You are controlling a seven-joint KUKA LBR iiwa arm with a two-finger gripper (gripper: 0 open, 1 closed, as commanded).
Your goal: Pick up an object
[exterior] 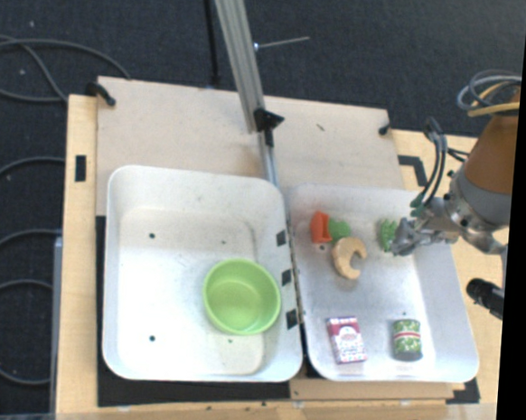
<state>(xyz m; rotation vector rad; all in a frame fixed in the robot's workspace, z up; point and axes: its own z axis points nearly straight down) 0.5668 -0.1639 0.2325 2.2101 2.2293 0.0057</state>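
Observation:
The right bin holds several small objects: an orange-and-green toy, a tan curved piece, a red-and-white box and a green can. A small green object sits at the tip of my gripper, which reaches in from the right over the bin's upper right part. The gripper touches or stands right beside this green object. A light green bowl lies in the left bin.
A metal pole slants from the top down to the gap between the bins. Cables run on the dark floor at the left. A black part juts in at the right edge of the bench.

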